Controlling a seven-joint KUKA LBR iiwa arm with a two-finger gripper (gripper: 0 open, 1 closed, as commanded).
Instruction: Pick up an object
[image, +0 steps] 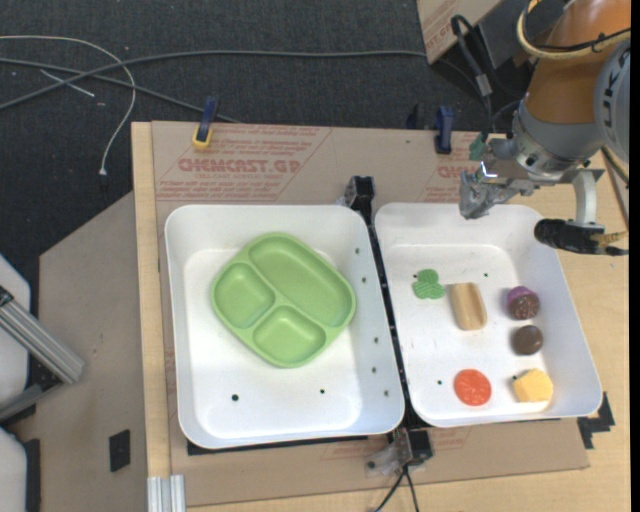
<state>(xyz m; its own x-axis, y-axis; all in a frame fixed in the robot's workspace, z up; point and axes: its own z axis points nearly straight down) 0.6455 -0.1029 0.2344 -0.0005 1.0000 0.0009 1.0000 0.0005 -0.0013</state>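
The right bin (560, 262) is holding six small items: a green broccoli-shaped piece (428, 286), a tan wooden block (467, 305), a purple round piece (521, 302), a brown round piece (527, 340), an orange-red disc (473, 387) and a yellow block (533, 385). They are lying apart from one another, with bare white floor showing between them and along the bin's far wall. The gripper (478, 203) is hovering over the far rim of this bin, carrying nothing; its opening cannot be determined. The left bin (190, 330) is holding a green divided plate (283, 299).
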